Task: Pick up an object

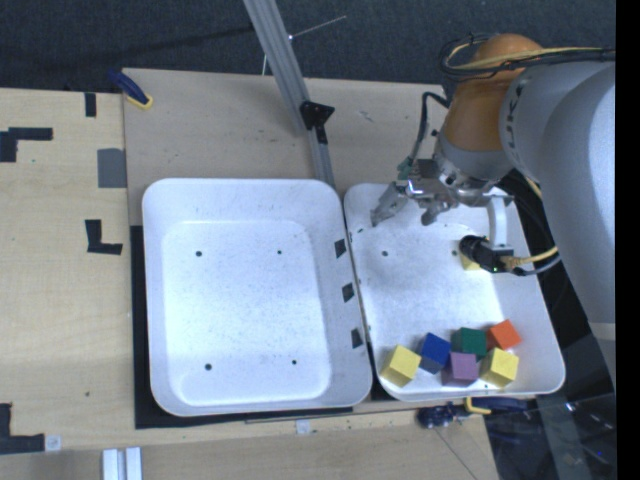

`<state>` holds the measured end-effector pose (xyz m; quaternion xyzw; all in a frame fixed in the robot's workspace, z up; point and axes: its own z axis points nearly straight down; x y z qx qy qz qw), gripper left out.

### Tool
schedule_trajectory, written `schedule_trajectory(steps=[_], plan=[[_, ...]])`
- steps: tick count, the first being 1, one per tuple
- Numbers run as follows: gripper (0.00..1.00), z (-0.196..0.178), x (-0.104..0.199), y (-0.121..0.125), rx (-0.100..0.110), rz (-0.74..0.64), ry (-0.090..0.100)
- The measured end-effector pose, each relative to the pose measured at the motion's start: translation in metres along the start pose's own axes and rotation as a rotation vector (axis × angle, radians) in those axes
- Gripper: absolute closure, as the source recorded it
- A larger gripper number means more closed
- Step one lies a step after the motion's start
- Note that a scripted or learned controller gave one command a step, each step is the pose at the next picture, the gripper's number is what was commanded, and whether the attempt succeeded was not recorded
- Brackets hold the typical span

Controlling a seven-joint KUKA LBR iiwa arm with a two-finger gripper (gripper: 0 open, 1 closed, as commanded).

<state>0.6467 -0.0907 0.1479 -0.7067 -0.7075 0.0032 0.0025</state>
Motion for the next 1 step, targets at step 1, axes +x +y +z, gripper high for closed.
schedule_trajectory(steps=[1], plan=[[0.0,0.0547,0.0008,-0.0014,-0.001,-0.001,0.0]])
